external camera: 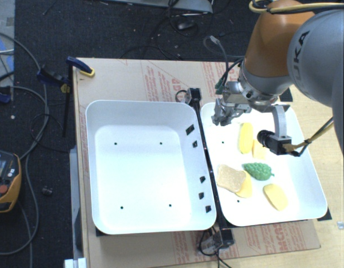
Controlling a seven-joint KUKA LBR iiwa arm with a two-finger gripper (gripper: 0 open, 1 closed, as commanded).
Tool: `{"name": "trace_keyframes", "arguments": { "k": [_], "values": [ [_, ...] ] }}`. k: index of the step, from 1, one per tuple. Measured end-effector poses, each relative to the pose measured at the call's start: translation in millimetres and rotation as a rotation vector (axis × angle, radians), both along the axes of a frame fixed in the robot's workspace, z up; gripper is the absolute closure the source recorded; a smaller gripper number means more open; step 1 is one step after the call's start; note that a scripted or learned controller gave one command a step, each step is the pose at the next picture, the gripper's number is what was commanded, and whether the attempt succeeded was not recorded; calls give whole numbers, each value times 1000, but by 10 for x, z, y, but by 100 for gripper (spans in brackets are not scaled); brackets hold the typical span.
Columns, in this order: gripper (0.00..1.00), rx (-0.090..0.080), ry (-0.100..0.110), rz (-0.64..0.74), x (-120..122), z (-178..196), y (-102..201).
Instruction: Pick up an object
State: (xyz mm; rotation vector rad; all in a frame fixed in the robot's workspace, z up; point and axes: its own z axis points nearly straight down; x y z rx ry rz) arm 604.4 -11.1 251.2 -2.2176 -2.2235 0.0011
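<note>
Camera view: claw (223, 115) (grey) above right bin (311, 177)

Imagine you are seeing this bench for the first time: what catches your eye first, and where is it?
The big grey arm with its orange band dominates the upper right, its end effector hanging over the far end of the right bin. Below it, a cluster of yellow pieces, a tan slice and a green bumpy item stands out against the white. The left bin sits beside it.

Right bin (314, 202): three yellow pieces (246, 138), tan slab (231, 178), green lump (257, 171)
</note>
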Motion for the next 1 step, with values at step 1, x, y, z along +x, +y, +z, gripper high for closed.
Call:
{"name": "trace_keyframes", "arguments": {
  "k": [1],
  "values": [
    [100, 0, 0, 2, -91, -113, 591]
  ]
}}
